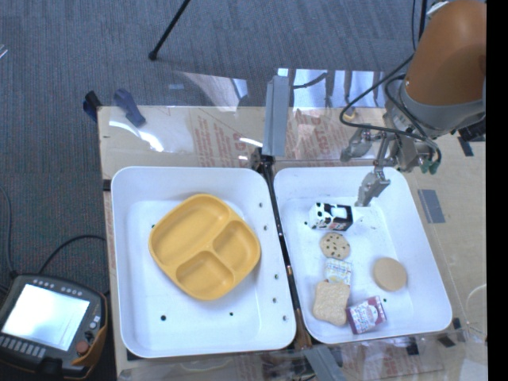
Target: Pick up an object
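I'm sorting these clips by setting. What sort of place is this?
Probably a robotics lab bench for pick tests: two white bins side by side, play-food items such as a cookie, a teach pendant on the carpet, and a robot arm overhead.

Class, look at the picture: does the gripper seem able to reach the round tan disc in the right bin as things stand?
Probably yes. The round tan disc lies alone on bare bin floor, apart from the cookie, and nothing stands between it and the gripper above.

One fixed camera looks down slantwise on both bins (119,213).
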`<act>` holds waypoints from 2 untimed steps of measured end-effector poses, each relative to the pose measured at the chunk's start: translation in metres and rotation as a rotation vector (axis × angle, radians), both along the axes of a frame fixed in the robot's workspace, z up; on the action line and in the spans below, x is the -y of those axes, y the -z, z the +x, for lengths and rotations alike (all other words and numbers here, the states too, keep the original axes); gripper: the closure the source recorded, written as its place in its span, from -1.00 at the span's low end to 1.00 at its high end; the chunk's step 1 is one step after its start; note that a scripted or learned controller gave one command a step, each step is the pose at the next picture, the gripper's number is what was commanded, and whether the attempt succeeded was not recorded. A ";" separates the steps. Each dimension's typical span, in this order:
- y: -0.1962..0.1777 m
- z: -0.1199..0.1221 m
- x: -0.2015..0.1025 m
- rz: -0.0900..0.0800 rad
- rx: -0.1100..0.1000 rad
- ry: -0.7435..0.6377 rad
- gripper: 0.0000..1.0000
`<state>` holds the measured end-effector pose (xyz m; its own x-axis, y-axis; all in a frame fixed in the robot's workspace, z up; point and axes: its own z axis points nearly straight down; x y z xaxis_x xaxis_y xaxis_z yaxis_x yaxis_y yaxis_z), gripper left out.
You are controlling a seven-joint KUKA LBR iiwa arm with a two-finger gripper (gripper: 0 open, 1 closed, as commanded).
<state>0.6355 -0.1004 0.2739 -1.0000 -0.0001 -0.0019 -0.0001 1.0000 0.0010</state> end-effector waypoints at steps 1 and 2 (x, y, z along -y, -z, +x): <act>0.078 0.009 0.048 0.001 -0.004 0.236 -1.00; 0.172 -0.030 0.045 0.000 0.007 0.353 -1.00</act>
